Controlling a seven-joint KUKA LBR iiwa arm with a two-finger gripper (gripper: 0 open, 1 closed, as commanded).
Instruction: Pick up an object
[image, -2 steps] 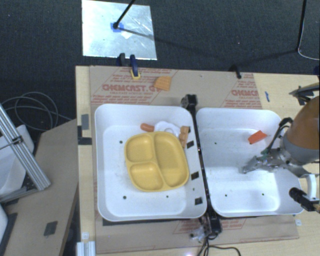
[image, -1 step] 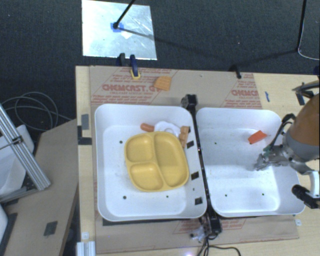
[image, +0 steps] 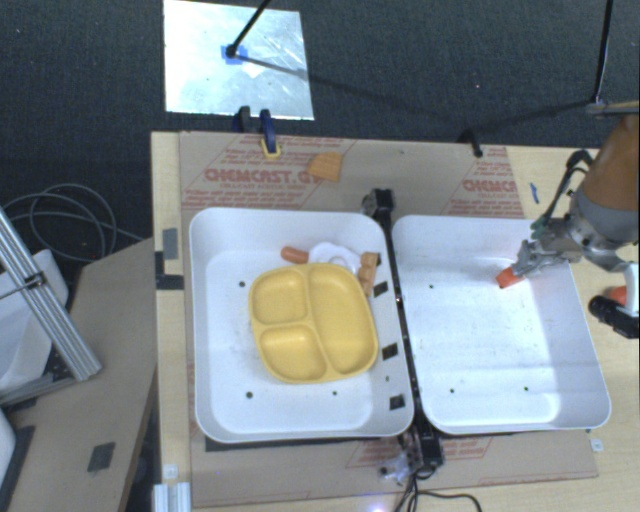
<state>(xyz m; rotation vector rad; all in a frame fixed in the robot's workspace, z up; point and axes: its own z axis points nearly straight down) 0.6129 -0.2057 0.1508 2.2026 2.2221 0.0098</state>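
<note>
Meanwhile, over the right bin (image: 560, 400), the arm's end effector (image: 528, 262) hangs low near the bin's far right corner, with a small orange-red object (image: 510, 279) at its fingertips; whether the fingers clamp it or merely touch it cannot be told. The piece is stubby and bright, tilted against the white floor. Left of that bin, the left bin (image: 215, 330) carries a yellow three-compartment plate (image: 312, 323), an orange sausage-shaped piece (image: 295, 255) and a tan block (image: 368, 270).
</note>
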